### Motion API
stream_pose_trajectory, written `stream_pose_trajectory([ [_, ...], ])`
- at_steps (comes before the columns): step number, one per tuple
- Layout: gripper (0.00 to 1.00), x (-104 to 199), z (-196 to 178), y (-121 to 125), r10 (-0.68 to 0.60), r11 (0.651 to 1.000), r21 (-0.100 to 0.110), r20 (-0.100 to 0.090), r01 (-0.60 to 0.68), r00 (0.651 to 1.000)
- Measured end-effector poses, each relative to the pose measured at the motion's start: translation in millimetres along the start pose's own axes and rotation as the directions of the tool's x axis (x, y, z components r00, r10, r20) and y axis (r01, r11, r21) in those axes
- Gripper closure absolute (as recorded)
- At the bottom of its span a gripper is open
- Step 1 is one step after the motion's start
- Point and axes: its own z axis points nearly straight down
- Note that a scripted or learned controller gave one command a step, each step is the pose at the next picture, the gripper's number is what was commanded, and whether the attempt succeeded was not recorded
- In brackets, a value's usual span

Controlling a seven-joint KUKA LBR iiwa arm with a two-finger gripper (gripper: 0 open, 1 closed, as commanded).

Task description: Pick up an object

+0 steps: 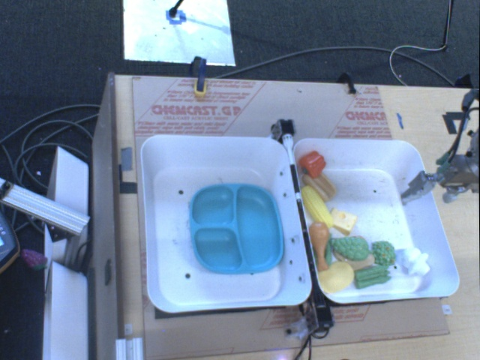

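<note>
The left bin (161, 193), far to the left of the jaws, contains a light-blue divided plate (235, 227) with three compartments, lying flat near the bin's centre. A black rail with a clamp (283, 130) at its far end runs between the two bins.

The right bin (390, 160) holds a cluster of toy food along its left wall and near edge, all to the left of and nearer the camera than the jaws. Farthest from the camera lies a red pepper piece (313, 162), touching a brown sausage-like piece (319, 185) just below it. Next comes a yellow banana (316, 206), then a yellow cheese wedge (344, 221) just beside it. An orange carrot (321, 244) lies along the left wall. A green leafy vegetable (349, 247) rests on a tan piece, with a broccoli floret (383, 253) just to its right. At the near edge lie a yellow lemon-like piece (337, 277), a green bean pod (372, 277) and a white object (413, 262) of unclear shape.

The jaws (414, 188) stand over the right bin's right rim, well apart from the toy food, touching no object. Whether they are spread or pressed together cannot be determined. The arm (461, 167) extends rightward over the tabletop (420, 103).
</note>
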Motion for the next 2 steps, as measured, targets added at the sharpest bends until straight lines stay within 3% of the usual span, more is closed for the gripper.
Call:
stream_pose_trajectory([
  [1,0.0,94,89,-4,-0.001,1.0,0.001,-0.001,0.001,1.0],
  [2,0.0,105,169,68,0.0,1.0,-0.009,-0.001,0.0,1.0],
])
